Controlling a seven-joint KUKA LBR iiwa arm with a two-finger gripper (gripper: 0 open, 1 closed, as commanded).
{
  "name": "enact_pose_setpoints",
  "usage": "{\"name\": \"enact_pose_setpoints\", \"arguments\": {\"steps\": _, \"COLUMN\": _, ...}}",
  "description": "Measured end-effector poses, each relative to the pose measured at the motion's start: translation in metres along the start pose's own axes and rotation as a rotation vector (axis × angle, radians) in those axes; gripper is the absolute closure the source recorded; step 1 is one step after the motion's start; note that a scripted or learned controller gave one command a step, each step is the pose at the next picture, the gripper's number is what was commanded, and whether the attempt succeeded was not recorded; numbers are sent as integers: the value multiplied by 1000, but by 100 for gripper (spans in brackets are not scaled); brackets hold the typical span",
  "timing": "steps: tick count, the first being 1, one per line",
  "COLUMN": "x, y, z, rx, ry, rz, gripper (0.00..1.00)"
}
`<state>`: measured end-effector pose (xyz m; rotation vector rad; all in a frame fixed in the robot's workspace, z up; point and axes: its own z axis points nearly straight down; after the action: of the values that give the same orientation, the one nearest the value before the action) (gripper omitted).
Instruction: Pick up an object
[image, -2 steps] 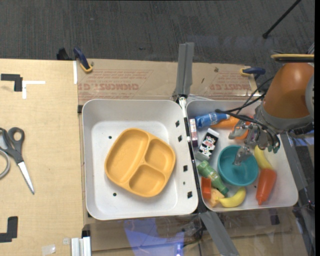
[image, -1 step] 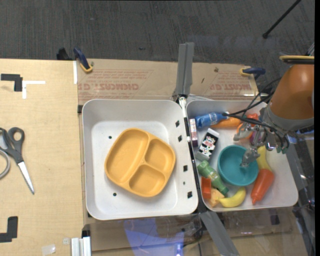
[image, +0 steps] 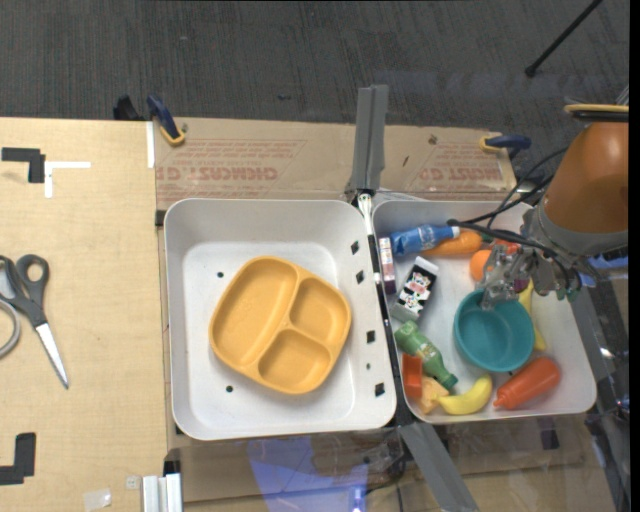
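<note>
The gripper (image: 497, 291) is positioned over the right bin (image: 580, 400), at the upper rim of the teal bowl (image: 494, 336). Finger spacing cannot be told; nothing is seen held. The approach step is judged in hand; a descent and closure are called for next.

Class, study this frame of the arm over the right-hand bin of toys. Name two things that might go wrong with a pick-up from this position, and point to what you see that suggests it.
1. The gripper hangs at the teal bowl's upper rim; its fingers may strike or slip off the rim instead of gripping it.
2. The right bin is crowded: the banana, green bottle and carrot press close around the bowl, so a pick may jostle or drag neighbours.
</note>
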<state>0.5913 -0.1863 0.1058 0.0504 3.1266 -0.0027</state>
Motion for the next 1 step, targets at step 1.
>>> {"name": "enact_pose_setpoints", "arguments": {"steps": 1, "x": -4, "y": 76, "z": 5, "rx": 9, "ry": -10, "rz": 97, "gripper": 100}}
